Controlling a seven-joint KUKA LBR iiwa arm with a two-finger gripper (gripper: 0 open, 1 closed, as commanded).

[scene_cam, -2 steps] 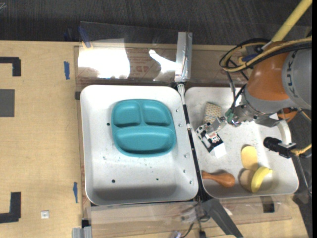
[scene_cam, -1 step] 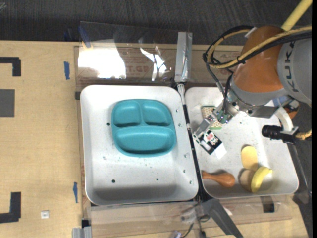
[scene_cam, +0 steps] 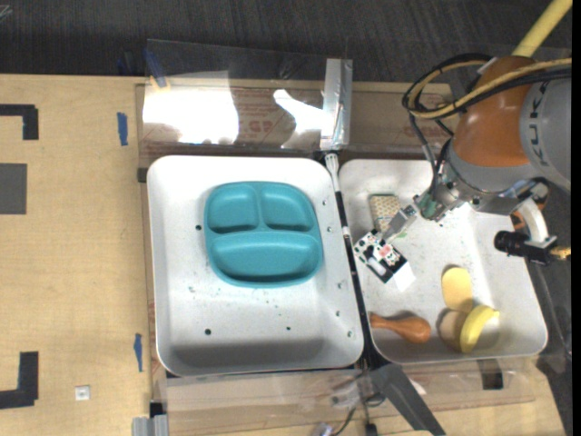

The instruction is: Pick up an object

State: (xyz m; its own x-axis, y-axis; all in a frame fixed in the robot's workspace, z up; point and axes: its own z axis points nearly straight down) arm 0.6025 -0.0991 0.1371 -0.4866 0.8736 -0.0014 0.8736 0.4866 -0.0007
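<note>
a teal divided plate (scene_cam: pixel 263 232) lies in the left white bin (scene_cam: pixel 172 271); clear plastic sheet (scene_cam: pixel 236 107) lies behind it.

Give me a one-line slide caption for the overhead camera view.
KUKA arm lowers its hand into the right bin near yellow items; teal divided plate sits in the left bin.

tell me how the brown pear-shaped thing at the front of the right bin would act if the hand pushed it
The brown pear-shaped thing lies on its side with a rounded body and a narrow neck, so it would probably roll, curving around the thin end. It sits close to the front wall of the right bin, which may stop it. Its glossy surface suggests it could slip.
</note>
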